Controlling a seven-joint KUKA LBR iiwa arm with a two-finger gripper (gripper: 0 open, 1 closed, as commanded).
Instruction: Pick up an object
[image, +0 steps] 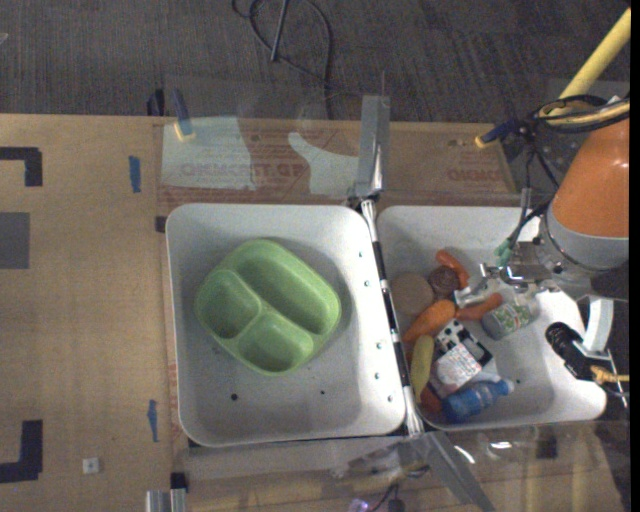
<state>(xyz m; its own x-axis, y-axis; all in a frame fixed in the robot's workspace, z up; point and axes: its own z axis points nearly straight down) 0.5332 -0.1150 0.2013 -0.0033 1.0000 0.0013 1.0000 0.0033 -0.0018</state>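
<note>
Bench: carrying two shallow white bins side by side.

Left bin: holding one green divided plate, lying flat near its centre, well apart from everything else.

Right bin: holding a crowded heap along its left wall.

Arm: reaching in from the right, its orange band hanging over the right bin's far right corner.

Gripper: hovering at the heap's upper right edge; grip state cannot be told.

Heap, pickable items:
- brown rounded piece, against the divider;
- orange carrot-like piece, just beside the gripper;
- yellow banana-like piece;
- white printed packet;
- blue bottle, nearest the front wall;
- small green-labelled bottle, lying under the wrist, partly crowded by it;
- red piece.
</note>
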